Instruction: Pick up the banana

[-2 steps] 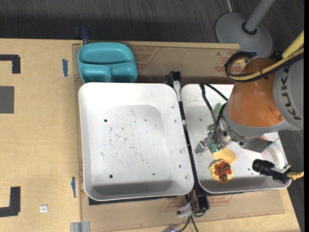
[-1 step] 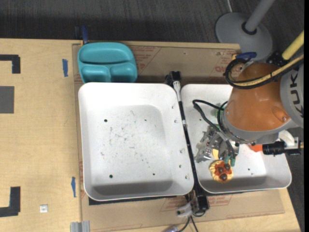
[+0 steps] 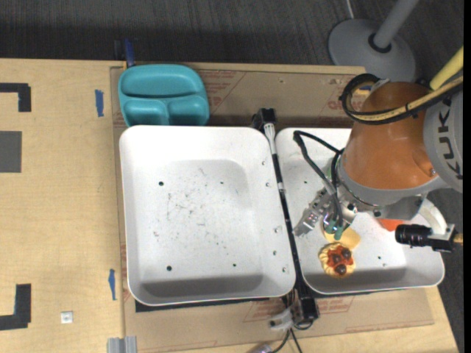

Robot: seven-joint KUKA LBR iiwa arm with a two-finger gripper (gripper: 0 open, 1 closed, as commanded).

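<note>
Down in the right bin [image 3: 412, 274], the gripper [image 3: 322, 218] hangs low; whether it is open or closed, I cannot tell. No banana is plain to me: only a yellowish, red-spotted piece [image 3: 338, 259] lying just beside it at five o'clock, long axis unclear.

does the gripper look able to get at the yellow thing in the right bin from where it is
Probably yes: the gripper hangs in the right bin, just up-left of the yellow item, with nothing visible between them.

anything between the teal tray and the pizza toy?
Camera view: the left bin's rim and floor and the black divider between the bins lie between the teal tray and the pizza toy.
</note>
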